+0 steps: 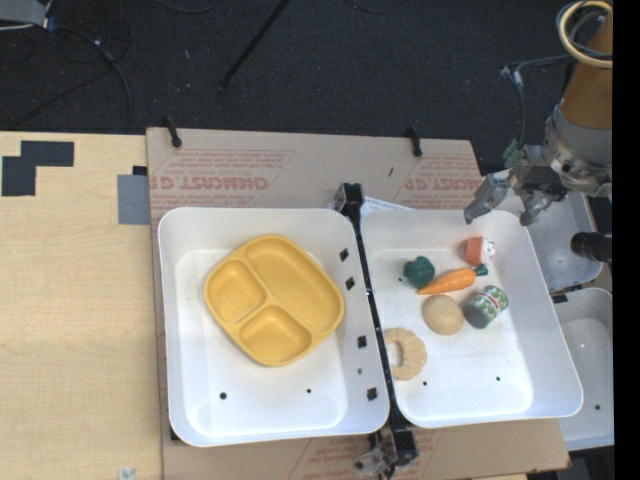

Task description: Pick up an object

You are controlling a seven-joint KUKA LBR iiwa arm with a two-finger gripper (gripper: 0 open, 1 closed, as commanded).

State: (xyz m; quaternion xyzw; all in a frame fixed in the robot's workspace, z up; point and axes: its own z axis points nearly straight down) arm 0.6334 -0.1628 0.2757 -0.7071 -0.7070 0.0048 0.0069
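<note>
The right bin (pixel 520 388) holds several small items: an orange carrot (pixel 446 281), a dark green broccoli-like piece (pixel 418 269), a red and white piece (pixel 479 249), a beige round ball (pixel 442 314), a small green and grey can (pixel 485 306) and a tan ring (pixel 404 353) near the divider. My gripper (pixel 507 199) hangs over the bin's far right corner, above and behind the items. Its two fingers are spread apart with nothing between them.
The left bin (pixel 190 388) holds a yellow divided plate (pixel 273 298). A black divider (pixel 362 298) runs between the bins. Cardboard (pixel 270 173) lies under them, with a wooden bench (pixel 70 298) to the left.
</note>
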